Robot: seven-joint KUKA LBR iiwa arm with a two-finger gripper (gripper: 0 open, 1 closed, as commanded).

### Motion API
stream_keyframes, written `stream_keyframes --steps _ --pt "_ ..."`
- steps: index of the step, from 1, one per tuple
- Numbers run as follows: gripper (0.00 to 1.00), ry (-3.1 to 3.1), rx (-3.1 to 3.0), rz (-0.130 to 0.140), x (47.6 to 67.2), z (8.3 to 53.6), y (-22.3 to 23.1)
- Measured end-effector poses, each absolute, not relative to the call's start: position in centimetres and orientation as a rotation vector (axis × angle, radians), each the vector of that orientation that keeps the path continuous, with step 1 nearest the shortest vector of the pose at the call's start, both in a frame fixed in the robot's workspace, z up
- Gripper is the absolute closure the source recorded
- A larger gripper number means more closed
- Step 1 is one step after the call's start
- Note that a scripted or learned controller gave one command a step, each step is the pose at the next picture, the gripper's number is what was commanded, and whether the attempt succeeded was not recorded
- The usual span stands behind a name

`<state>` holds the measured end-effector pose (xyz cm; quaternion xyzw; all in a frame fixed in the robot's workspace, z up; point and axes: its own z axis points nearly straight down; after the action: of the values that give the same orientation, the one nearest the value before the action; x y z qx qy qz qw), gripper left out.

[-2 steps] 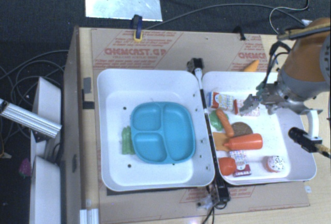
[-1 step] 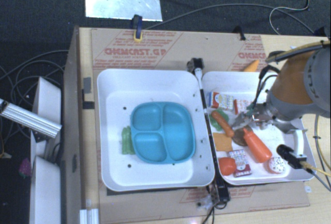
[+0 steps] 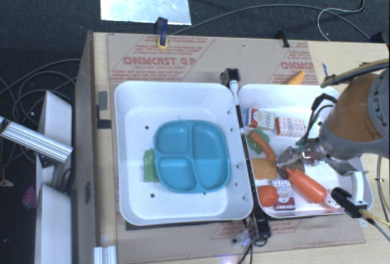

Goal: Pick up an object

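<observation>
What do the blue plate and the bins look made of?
Blue plate: likely moulded plastic, matte, with one even colour and soft rounded dividers. Left bin and right bin: probably thin formed plastic, smooth white with rounded corners and a faint sheen. The view cannot confirm either.

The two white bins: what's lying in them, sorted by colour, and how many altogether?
Blue: 1, the divided plate
Green: 1, the green piece beside the plate
Orange: 2, the carrots
Tan: 1, the bread-like piece
Red: 1, the tomato-like piece
White and red: 2, the cartons
Total: 8
</observation>
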<state>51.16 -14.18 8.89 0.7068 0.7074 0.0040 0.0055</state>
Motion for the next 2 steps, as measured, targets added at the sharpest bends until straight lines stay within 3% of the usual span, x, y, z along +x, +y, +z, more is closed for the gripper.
stream_keyframes --steps 1,2 --pt "0.00 2.217 2.215 0.013 50.2 8.9 -16.0" --pt "1.00 2.217 2.211 0.017 50.4 10.0 -16.0"
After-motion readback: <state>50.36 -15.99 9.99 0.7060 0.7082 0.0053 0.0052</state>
